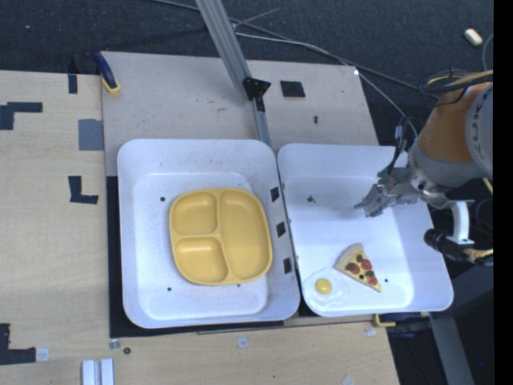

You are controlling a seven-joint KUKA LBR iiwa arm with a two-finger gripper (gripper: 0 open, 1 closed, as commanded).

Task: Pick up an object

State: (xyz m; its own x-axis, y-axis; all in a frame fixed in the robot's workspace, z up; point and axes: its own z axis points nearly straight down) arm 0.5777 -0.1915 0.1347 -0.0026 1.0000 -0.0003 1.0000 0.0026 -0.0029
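Nothing has yet been picked up: the claw (370,207), its opening not discernible, hangs over the right bin (425,299) above the untouched pizza slice (360,266) and fried egg (324,287).

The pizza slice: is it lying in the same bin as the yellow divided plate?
No, the pizza slice lies in the right bin, while the yellow divided plate sits in the left bin.

A pale wooden bench top (48,239) carries scattered dark tape patches. Beyond its far edge lies dark carpet (337,6), crossed by thin cables (321,50). A grey metal pole (220,30) slants up from the bench's far middle. At the bench's far left corner sits a blue-and-yellow clamp (107,74).
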